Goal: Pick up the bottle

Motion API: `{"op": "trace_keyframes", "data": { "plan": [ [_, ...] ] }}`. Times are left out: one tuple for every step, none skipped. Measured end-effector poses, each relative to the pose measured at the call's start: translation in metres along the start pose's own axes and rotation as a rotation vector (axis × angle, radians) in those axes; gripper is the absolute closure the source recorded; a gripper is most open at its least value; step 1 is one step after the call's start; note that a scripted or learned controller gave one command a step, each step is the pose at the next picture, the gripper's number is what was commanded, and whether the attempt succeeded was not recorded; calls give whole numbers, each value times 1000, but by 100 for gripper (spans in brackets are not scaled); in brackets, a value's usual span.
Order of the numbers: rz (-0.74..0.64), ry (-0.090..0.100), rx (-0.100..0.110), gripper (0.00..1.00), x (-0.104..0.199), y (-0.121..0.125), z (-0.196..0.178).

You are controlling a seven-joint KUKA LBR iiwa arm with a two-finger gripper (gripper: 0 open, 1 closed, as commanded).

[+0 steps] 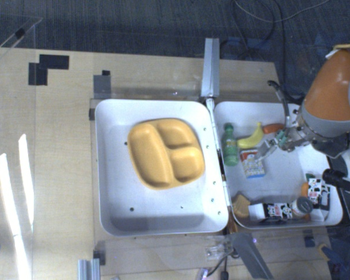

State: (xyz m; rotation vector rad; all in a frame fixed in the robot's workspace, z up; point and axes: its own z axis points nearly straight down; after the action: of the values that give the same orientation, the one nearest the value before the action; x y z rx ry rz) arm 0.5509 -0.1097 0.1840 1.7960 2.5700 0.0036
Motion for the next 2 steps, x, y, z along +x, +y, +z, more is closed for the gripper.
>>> {"op": "trace_keyframes", "data": {
  "plan": [
    [-83,-1,-5,0,10,-60,95],
    [-85,-3,-12,100,9,-56,85]
  ]
}}
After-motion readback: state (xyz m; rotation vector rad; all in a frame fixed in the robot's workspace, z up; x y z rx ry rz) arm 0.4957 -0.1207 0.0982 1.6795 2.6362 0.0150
